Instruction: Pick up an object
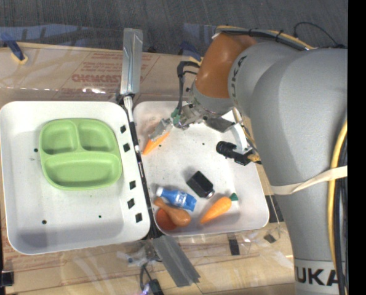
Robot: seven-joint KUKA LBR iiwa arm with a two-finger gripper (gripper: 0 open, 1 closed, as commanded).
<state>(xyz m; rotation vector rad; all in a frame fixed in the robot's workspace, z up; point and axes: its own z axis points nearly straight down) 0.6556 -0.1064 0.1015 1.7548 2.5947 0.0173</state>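
In the camera view, two white bins stand side by side on the bench. The left bin (72, 220) fills the left half of the frame and holds a green plate (81, 152) with three sections, which lies in its upper part.

The right bin (189, 155) is at the centre of the frame and holds the things that can be picked. A small carrot (155, 142) lies tilted in its upper left corner, close to the wall between the bins. A black block (200, 184) lies near the middle of the bin. Below it and to the left is a blue bottle (176, 198). An orange-brown thing (173, 216), which I cannot identify, touches the lower wall. A bigger carrot (218, 209) with a green end lies at the lower right, just beside the block.

The grey arm (287, 103) comes in from the right of the frame. Its gripper (175, 120) is over the upper left part of the right bin, just above and to the right of the small carrot. I cannot tell whether the gripper is open or closed, or whether it touches the carrot.
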